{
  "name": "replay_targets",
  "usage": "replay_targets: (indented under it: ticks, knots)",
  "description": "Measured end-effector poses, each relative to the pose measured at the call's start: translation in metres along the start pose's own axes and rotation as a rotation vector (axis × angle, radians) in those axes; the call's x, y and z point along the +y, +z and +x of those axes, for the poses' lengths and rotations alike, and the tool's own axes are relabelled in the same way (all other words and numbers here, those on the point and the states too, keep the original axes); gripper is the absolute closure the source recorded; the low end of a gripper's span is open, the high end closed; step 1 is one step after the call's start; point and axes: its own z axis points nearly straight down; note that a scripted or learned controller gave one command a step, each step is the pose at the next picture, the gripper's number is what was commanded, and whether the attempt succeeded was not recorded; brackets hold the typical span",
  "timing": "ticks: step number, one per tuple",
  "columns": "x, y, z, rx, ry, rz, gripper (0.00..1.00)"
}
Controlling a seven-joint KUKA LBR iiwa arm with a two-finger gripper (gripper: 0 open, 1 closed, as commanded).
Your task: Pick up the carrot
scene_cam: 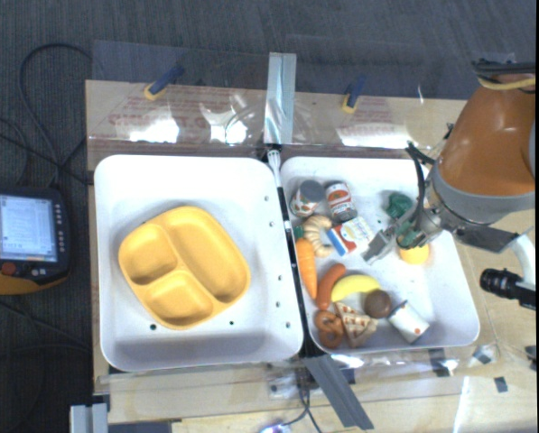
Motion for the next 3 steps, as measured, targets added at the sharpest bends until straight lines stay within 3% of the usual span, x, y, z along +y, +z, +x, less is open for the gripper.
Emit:
replay_targets:
  ticks: [1,2,3]
  knots:
    - [0.029,-0.019,0.067,-0.001,-0.044,-0.001,1.0]
    - [0.021,0.082,0.065,0.006,-0.151,0.011,1.0]
    - [0.044,0.022,0.104,-0.001,-0.163,0.0,1.0]
